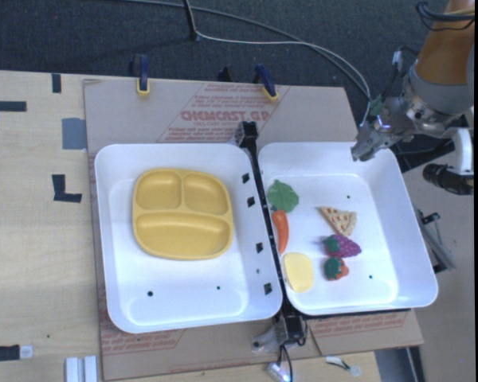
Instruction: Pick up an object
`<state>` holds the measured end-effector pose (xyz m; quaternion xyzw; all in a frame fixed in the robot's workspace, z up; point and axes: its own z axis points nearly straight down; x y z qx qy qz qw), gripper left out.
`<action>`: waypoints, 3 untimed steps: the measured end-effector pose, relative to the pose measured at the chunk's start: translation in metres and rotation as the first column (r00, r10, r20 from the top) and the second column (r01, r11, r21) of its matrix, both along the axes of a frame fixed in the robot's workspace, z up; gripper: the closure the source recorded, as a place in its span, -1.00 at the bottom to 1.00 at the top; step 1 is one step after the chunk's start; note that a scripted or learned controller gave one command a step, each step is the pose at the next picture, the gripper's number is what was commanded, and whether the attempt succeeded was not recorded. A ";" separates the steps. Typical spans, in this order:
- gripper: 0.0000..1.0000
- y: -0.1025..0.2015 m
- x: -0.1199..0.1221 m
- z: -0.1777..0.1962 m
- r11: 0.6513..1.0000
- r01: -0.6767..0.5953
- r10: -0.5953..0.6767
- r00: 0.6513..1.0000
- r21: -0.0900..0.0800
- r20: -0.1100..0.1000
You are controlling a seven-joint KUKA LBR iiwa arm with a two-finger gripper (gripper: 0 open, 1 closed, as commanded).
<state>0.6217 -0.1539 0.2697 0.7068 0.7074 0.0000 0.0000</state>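
The right bin [390, 213] holds several toy foods: a green leafy piece [282, 194], an orange carrot [280, 229], a pizza slice [338, 219], purple grapes [342, 246], a small red and green piece [334, 268] and a yellow piece [298, 272]. My gripper [366, 147] hangs over the bin's far right corner, apart from all of them, with nothing between its fingers.
The left bin [119, 293] holds a yellow divided plate [182, 213]. Two clamps [143, 75] pin the cardboard sheet at the back. A black divider strip [259, 213] runs between the bins. Cables cross the dark floor behind.
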 end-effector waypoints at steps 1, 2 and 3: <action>1.00 0.059 -0.002 -0.001 1.000 -0.004 0.004 1.000 0.001 -0.002; 1.00 0.111 0.004 -0.013 1.000 -0.003 0.003 1.000 0.001 -0.003; 1.00 0.169 0.000 -0.031 1.000 -0.004 0.004 1.000 0.001 -0.004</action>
